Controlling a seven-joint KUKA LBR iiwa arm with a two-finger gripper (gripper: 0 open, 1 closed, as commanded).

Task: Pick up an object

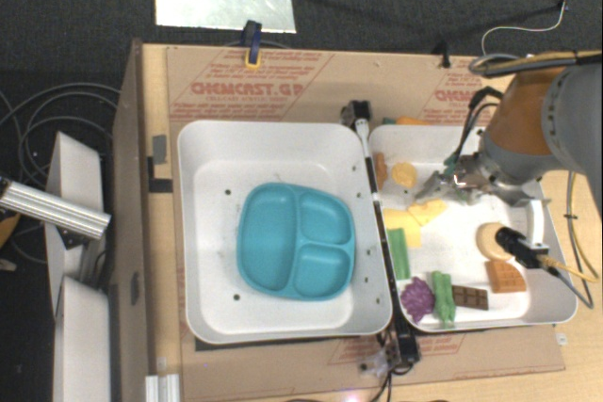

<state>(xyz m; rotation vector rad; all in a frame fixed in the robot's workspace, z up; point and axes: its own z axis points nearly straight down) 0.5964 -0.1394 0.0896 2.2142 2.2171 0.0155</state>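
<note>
The grey arm (542, 132) reaches in from the right, its jaws (435, 188) low over the right bin (556, 297) — whether wide or narrow, I cannot tell. Left bin (203, 202) holds a smooth teal divided plate (295, 240).

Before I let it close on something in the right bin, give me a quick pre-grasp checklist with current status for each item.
1. Gripper is over the right bin, not the left: ok.
2. A target lies under the fingertips; they sit just above the yellow piece, close to the round orange piece: ok, though which one it aims at, cannot tell.
3. Finger opening wide enough: cannot tell.
4. Nothing already held: cannot tell.
5. Clearance from the divider between bins: ok, gripper is apart from it.
6. Blue divided plate lies in the left bin, out of the arm's way: ok.
</note>
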